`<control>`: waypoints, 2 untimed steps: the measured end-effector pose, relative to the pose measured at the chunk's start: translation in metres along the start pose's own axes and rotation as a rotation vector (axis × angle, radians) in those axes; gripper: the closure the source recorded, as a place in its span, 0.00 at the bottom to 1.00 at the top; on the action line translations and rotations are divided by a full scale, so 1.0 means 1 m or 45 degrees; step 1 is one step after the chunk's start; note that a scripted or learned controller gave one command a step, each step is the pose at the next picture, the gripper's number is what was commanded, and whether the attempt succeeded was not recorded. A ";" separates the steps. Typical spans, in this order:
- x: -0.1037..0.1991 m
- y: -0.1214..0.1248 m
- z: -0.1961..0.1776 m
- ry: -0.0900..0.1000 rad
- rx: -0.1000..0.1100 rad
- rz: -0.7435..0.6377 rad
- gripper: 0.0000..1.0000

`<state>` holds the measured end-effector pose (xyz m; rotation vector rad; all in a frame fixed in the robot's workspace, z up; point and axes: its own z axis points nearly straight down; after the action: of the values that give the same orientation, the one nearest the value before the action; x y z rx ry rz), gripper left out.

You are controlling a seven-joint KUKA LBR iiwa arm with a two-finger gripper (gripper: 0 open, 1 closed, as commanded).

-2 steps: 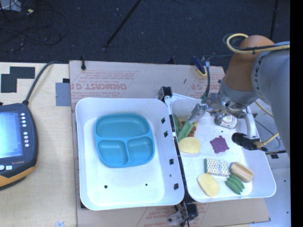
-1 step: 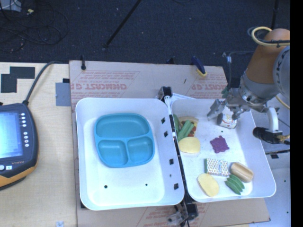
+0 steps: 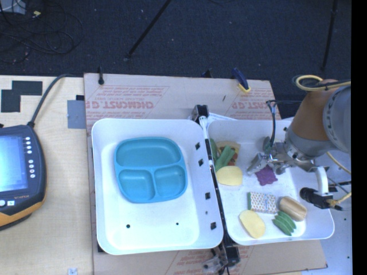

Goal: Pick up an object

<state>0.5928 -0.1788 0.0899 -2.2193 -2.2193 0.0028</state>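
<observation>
Pincer [image 3: 261,164]: spread, pinching nothing.
Purple toy [image 3: 266,176]: just below fingertips.
Yellow piece [image 3: 230,176]: left, near.
Patterned block [image 3: 263,202]: below, apart.

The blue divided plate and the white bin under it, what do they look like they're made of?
Blue divided plate: probably moulded plastic, matte to satin, judging by its even colour, rounded rim and soft-edged compartments.
White bin: likely plastic too, smooth with a slight sheen, rounded corners and a raised lip. Neither can be confirmed by look alone.

Bench [image 3: 46,234]: covered by cardboard [image 3: 143,99].
Cardboard: two white bins [image 3: 103,148] laid side by side.
Bench left: pendant [image 3: 17,173] rested.
</observation>
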 end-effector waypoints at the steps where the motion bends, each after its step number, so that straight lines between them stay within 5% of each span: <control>1: 0.000 0.001 -0.013 0.002 -0.001 -0.001 1.00; 2: 0.000 0.001 -0.013 0.001 0.000 -0.002 0.00</control>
<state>0.5940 -0.1791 0.1026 -2.2167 -2.2209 0.0015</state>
